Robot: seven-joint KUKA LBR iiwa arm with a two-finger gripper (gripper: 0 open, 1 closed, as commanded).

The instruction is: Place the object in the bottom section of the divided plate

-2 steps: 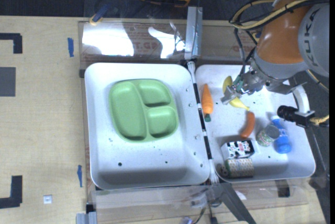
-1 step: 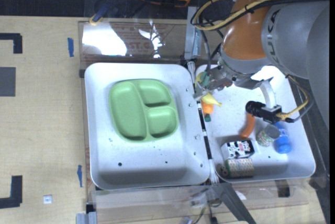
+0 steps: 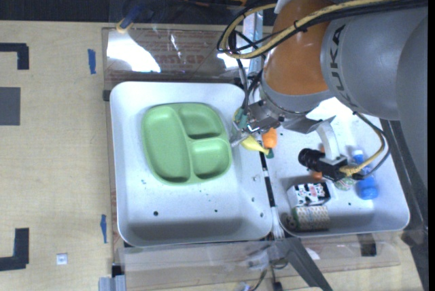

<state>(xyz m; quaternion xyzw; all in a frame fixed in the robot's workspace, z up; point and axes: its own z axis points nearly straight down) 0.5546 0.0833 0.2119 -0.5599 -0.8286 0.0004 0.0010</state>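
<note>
Green plate sits in the left bin. The gripper hovers at its right rim, apparently carrying a yellow-orange object; grip cannot be confirmed. Next: shift left over the bottom section and release.

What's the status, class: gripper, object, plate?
Gripper at right edge of green divided plate. Yellow and orange object beside it, grasp unclear. Plate sections bare.
</note>
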